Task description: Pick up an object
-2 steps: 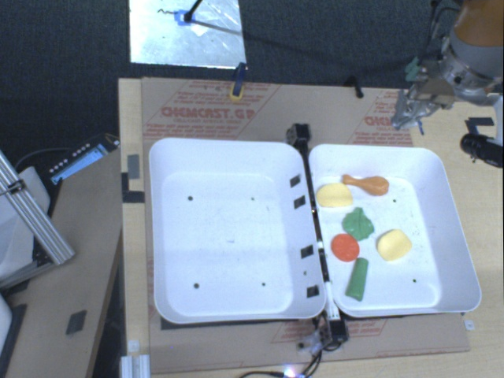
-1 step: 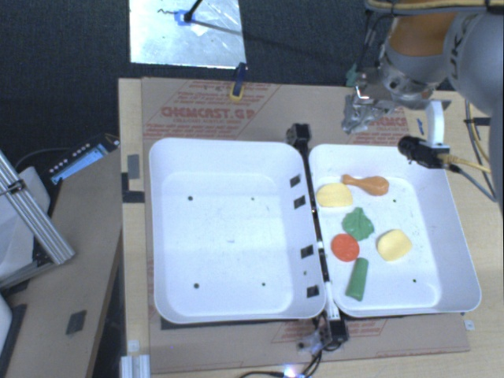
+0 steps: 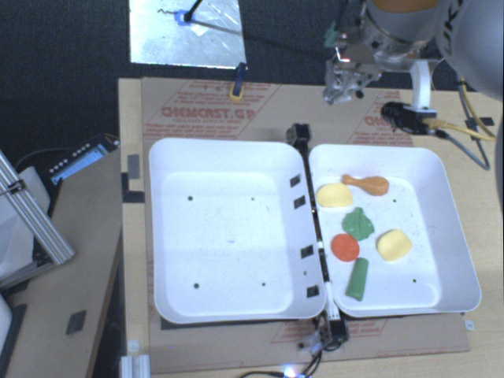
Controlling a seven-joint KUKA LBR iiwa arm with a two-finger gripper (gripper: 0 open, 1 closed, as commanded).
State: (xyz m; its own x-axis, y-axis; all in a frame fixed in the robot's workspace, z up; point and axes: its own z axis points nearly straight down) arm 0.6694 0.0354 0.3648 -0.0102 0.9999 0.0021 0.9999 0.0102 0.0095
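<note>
The things to choose from all lie in the right bin (image 3: 453, 211), gathered toward its inner side: a brown drumstick (image 3: 367, 183) at the far end with its long axis running across the bin, a pale yellow lump (image 3: 334, 196) just beside it on the divider side, a leafy green piece (image 3: 358, 224) below that, a red disc (image 3: 345, 247) touching or nearly touching the green piece, a second yellow lump (image 3: 394, 245) a little apart toward the bin's outer side, and a green stick (image 3: 357, 279) nearest the camera, its long axis running roughly along the bin's length with a slight tilt. The left bin (image 3: 169, 211) sits alongside, the two joined by a black hinge strip (image 3: 309, 211). The gripper (image 3: 343, 90) hangs beyond the far rim of the right bin, over the cardboard sheet (image 3: 205, 109), well above and well apart from every piece; nothing is between its jaws, and how far they stand open is too blurred to tell. Every piece lies toward the camera from the jaws, the drumstick and the first yellow lump being closest. To my eye the task has not really begun: the arm must come nearer the camera and descend, and for the drumstick the jaws would best close across its narrow width.
</note>
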